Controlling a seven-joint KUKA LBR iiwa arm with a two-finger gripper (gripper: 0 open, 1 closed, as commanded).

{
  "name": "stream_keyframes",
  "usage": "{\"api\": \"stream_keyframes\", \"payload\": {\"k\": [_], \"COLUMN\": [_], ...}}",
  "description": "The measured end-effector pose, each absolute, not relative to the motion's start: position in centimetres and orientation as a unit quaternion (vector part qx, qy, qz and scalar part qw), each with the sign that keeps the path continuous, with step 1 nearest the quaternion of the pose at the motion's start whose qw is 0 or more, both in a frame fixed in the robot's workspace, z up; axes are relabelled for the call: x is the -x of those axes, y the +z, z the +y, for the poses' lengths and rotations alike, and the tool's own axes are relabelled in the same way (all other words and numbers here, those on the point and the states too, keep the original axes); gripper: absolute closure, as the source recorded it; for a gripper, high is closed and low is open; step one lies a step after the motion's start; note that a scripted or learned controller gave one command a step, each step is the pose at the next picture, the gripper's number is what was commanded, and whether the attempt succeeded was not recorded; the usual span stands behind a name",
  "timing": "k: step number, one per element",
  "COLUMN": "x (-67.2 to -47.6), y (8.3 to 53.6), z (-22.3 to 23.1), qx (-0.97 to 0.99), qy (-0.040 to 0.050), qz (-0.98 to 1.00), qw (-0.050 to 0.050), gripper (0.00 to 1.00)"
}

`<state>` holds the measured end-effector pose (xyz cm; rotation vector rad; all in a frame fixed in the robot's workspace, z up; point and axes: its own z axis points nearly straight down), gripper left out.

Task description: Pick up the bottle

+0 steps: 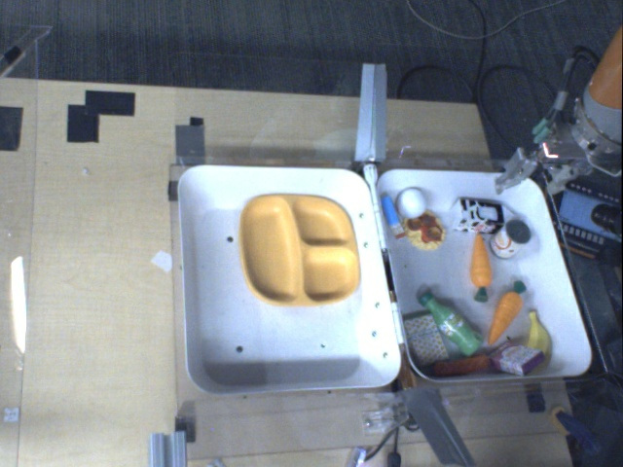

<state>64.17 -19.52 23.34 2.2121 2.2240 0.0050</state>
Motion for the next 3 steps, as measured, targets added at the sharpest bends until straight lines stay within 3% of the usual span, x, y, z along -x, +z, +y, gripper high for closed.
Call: {"api": "stream_keyframes", "payload": {"k": [1,2,3], "x": [-59.6,-54.1,-49.1], "y": [8.9,8.9,9.0], "z": [-9.2,-11.0,-8.6], "qx": [-0.753,-0.766,-0.773], "qy": [0.0042,0.0043,0.0058], "qz": [0.658,0.643,0.634], "qw": [0.003,0.004,0.005], "gripper": [0.00,0.00,0.00]}}
